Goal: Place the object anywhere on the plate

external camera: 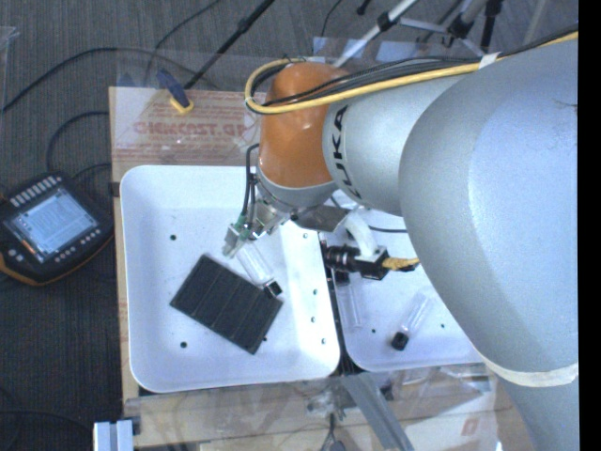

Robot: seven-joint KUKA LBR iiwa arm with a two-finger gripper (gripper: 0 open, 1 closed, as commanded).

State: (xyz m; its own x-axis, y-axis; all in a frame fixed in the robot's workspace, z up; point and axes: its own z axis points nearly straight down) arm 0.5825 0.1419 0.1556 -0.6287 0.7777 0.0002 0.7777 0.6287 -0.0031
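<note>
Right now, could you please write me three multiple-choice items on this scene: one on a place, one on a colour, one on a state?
1. Where does the dark plate lie?
A. left bin
B. right bin
C. the floor

2. What colour is the band above the arm's wrist?
A. blue
B. orange
C. green

3. How does the plate sit?
A. flat on the bin floor
B. standing on edge
C. lifted by the claw

Answers: 1 A, it rests in the left bin. 2 B, the band is orange. 3 A, it lies flat, below the claw.

Grey arm [488, 186]; orange band [293, 134]
</note>
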